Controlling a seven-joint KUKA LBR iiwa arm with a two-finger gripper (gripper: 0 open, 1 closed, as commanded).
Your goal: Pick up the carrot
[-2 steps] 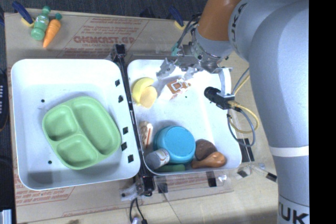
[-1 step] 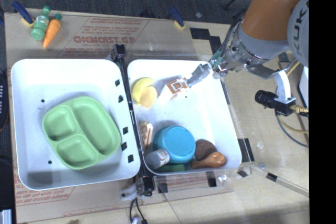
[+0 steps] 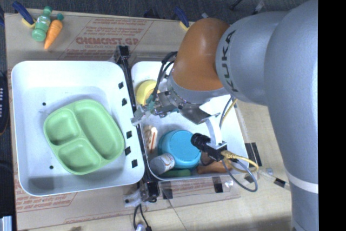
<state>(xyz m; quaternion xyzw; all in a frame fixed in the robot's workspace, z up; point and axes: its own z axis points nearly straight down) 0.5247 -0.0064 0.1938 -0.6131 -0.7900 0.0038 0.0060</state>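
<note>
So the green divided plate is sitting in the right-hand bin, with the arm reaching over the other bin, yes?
Not quite. The camera view shows the green divided plate in the left bin. The arm reaches over the right bin, which holds a blue bowl.

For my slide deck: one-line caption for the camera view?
KUKA arm over right bin; green tray in left bin.

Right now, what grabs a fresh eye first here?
The big grey arm with its orange band looms over the right bin, which is crowded with a blue bowl and a yellow item. In the left bin lies a green divided plate.
</note>
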